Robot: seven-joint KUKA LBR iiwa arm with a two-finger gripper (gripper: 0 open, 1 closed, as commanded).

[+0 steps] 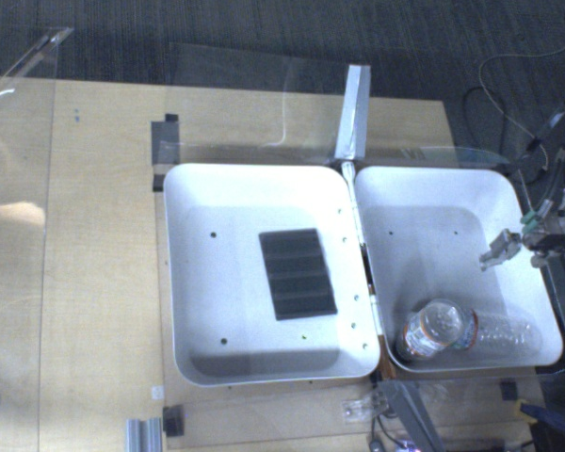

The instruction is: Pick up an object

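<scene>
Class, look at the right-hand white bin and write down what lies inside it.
Inside the right bin a clear plastic bottle lies on its side near the front wall. The claw hangs over the bin's right side, apart from the bottle. The floor under the bottle is covered.

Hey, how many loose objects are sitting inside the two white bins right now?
2. A dark ribbed rectangular pad lies flat near the middle of the left bin. A clear plastic bottle lies on its side along the near edge of the right bin. Nothing appears hidden.
</scene>
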